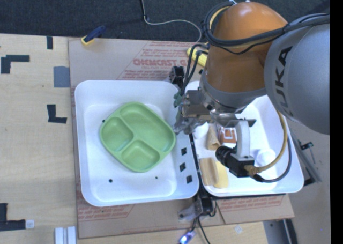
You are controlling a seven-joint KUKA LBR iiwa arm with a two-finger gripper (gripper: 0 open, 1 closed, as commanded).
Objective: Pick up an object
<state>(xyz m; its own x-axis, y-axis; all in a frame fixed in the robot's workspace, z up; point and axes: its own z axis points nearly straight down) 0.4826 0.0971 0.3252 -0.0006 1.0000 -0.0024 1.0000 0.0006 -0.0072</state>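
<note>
The gripper point(228, 130) hangs below the arm's big orange wrist band, low over the middle of the right bin point(284, 184). The arm's bulk covers most of it. Right under it lies a small orange and white box point(230, 135), with a beige piece point(213, 139) touching the box's left side. A tan block point(214, 174) rests near that bin's front left corner. A white object with a blue end point(262, 157) sits to the right of the box. Whether anything is held is hidden.
A green divided plate point(137, 136) fills the middle of the left bin point(88, 146). A black fitting with a yellow cable point(236, 163) hangs off the arm above the right bin. The bins' shared wall point(187, 157) runs just left of the gripper.
</note>
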